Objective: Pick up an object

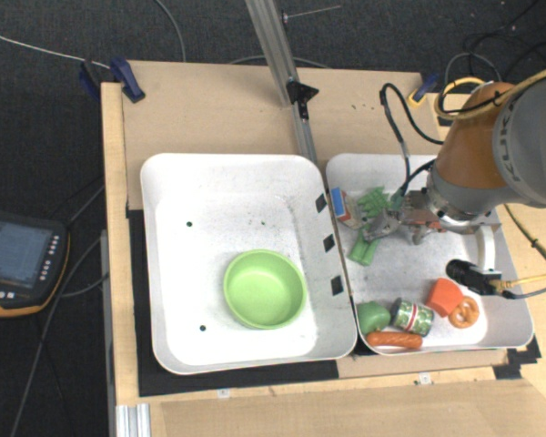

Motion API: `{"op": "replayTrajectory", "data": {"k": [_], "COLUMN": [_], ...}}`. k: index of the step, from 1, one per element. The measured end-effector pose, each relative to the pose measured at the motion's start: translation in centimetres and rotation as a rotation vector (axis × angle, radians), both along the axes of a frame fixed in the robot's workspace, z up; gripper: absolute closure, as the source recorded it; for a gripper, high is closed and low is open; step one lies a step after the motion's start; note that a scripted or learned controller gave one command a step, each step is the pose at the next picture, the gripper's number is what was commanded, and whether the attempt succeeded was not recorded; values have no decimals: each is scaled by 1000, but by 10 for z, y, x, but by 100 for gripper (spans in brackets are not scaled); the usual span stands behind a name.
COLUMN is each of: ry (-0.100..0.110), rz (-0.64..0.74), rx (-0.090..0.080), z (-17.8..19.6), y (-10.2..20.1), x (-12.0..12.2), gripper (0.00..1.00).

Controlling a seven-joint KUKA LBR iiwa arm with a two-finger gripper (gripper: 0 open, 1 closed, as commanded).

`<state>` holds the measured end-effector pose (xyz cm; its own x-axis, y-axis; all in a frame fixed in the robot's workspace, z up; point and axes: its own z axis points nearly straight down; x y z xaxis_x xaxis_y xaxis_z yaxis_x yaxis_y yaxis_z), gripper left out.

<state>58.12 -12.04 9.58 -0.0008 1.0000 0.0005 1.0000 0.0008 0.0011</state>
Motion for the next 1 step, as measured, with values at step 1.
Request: {"op": "replayTrajectory", "data": {"k": [1], "ry": [-4], "rz": [0], "rx": [0], "z": [12], "y": [0], "x": [1], "gripper": [100]}}
